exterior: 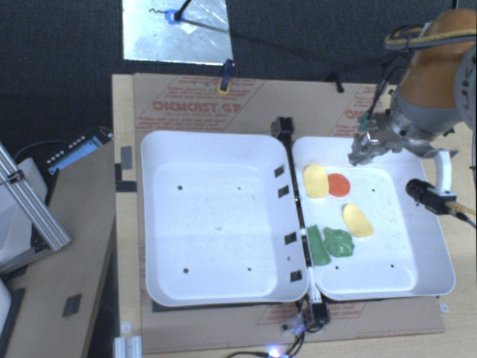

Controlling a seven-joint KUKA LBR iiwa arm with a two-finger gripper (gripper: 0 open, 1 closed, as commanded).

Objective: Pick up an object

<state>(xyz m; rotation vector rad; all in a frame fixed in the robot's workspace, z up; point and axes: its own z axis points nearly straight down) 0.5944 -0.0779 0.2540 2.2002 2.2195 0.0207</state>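
The right bin (417, 274) holds several small objects. A pale yellow piece (315, 180) lies near its upper left, with a red-orange disc (339, 185) touching its right side. Lower down sits another yellow piece (358, 220), and a green leafy piece (339, 242) lies beside a green strip (317, 245) by the bin's left wall. My gripper (363, 153) hangs over the bin's far edge, up and to the right of the red-orange disc, apart from all the objects. Nothing shows between its fingers.
The left bin (216, 215) lies beside the right one, joined by black clips (283, 171) along the divide. A black fitting (426, 192) sticks over the right bin's right rim. Both bins rest on a cardboard sheet (201, 103). A metal plate (177, 19) lies behind.
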